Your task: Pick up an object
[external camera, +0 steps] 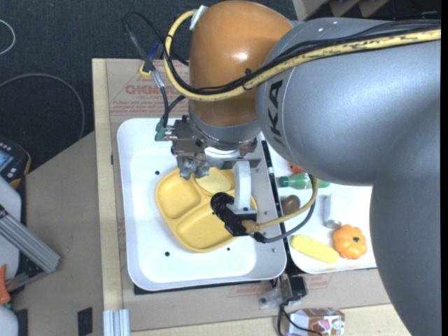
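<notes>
A yellow divided plate (187, 212) lies in the left white bin (143, 215). The arm's orange band and grey wrist hang right over the plate's far edge, and my gripper (213, 170) points down at that edge; its tips are hidden by the wrist and cables. In the right bin (350, 201) lie a small orange pumpkin (349, 241), a yellow banana-shaped piece (314, 248), a green item (297, 181) and a brown item (290, 204).
The big grey arm covers most of the right bin and the upper right. A black cable loops over the plate's right part. A small white item (327, 211) lies near the pumpkin. Bare bin floor lies left of and in front of the plate.
</notes>
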You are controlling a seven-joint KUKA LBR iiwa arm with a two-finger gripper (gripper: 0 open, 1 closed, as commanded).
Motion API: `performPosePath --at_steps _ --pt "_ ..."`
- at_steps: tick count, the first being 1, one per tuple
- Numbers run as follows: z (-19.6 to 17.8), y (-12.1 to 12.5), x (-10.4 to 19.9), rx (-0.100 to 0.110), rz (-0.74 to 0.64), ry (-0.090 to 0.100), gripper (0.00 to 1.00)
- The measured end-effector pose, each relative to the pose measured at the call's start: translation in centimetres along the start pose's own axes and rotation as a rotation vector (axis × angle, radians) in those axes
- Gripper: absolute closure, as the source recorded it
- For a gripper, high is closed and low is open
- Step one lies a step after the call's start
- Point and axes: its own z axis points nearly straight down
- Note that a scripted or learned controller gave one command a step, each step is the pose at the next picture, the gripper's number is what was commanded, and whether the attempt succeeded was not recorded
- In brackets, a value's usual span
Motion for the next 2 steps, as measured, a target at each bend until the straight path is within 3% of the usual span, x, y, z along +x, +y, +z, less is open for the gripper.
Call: performPosePath --at_steps 1,2 --pt "-1.6 -3.8 -6.6 -0.009 0.004 0.006 1.0" --pt "-12.3 -3.7 -10.4 -0.027 0.001 0.01 1.0"
